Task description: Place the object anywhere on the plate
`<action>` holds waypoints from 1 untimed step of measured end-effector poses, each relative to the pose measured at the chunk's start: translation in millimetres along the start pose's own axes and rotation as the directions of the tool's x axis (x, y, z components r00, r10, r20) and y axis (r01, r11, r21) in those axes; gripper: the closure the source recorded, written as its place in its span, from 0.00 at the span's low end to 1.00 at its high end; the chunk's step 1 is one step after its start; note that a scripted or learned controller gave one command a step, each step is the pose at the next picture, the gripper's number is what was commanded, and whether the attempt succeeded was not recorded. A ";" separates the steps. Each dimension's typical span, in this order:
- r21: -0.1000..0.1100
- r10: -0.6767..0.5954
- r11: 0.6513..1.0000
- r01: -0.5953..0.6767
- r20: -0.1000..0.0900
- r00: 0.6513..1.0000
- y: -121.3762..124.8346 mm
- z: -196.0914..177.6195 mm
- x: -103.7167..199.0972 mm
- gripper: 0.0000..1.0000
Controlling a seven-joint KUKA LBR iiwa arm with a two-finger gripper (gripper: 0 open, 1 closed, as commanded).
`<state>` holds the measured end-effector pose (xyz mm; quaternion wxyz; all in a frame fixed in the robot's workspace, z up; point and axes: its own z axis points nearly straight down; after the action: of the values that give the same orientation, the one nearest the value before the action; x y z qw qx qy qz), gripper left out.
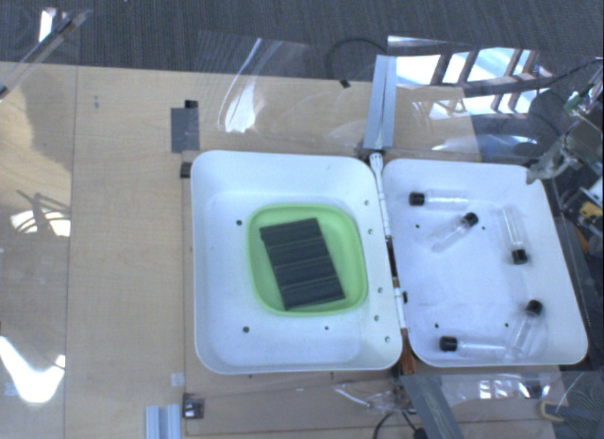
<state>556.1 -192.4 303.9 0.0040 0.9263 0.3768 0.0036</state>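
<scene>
One dark block [301, 263] on one green plate [354, 239].

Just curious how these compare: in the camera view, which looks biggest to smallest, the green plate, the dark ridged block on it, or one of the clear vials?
1. Green plate
2. Dark ridged block
3. Clear vial, smallest by far

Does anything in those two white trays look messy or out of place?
The clear vials in the right tray lie scattered at all angles, none upright. In the left tray, the dark ridged block sits slightly askew on the green plate. Nothing looks spilled or broken.
</scene>
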 end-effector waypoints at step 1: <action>0.002 0.122 0.992 -0.122 0.001 0.992 -15.8 -14.6 -16.7 0.00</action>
<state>533.0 -192.7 318.4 0.0030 0.9476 0.3193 0.0028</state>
